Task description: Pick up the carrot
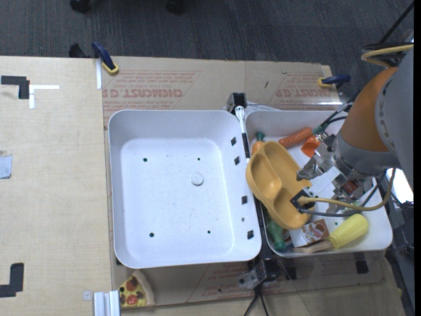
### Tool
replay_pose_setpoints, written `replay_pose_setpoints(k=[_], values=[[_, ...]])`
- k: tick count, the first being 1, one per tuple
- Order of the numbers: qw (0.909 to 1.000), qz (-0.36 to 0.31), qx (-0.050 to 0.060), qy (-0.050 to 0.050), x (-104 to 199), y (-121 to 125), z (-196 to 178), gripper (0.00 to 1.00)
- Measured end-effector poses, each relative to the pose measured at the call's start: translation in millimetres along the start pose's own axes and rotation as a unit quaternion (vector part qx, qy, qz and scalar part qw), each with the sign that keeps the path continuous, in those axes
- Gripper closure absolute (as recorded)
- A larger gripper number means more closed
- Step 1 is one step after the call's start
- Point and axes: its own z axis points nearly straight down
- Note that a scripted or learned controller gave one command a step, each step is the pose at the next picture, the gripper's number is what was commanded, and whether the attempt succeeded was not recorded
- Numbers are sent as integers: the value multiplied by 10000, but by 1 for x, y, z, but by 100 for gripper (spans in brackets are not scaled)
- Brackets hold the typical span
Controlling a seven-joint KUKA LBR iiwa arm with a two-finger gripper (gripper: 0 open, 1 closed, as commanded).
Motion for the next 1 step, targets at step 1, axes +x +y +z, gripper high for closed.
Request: replay_pose_setpoints(k=[1], values=[[9986,524,3,-6,9,63,99,0]])
